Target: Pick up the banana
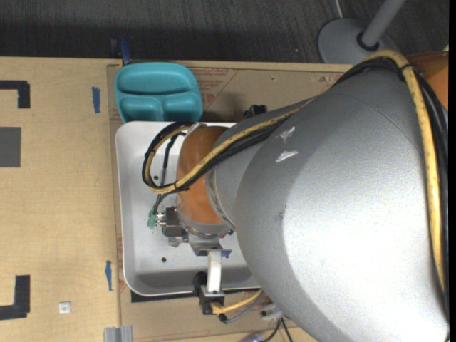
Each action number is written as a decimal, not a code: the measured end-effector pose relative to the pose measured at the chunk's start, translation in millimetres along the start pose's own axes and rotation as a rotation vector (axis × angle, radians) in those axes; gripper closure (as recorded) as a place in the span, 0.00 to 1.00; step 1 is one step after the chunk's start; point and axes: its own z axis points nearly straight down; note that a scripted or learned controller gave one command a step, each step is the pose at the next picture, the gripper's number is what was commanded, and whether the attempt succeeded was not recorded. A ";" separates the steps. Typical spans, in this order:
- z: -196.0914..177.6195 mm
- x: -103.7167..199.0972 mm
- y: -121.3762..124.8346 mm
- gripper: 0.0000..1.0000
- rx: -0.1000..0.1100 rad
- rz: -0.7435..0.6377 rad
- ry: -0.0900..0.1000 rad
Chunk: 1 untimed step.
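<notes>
You have one big grey arm (335,205), and it covers most of the right side. It has an orange band (192,180), and one yellow and black cable (160,169) loops past that band.

The gripper (196,237) hangs low over one white bin (135,212). You cannot tell if it is spread or pressed together, because the arm hides it from above. You cannot tell where the banana is either, since the arm covers much of the bin.

The open room is at 9 o'clock from the gripper, a bare strip of bin floor that runs to the left wall. The front rim is near, at 6 o'clock. At 12 o'clock, one teal plastic thing (158,91) sits against the top rim.

Outside the bin at 9 o'clock is the flat brown bench (57,205). It has three small bits of blue tape (96,100).
</notes>
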 end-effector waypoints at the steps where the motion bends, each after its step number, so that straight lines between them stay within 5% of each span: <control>1: 7.3 0.8 1.5 1.00 -0.005 0.249 0.003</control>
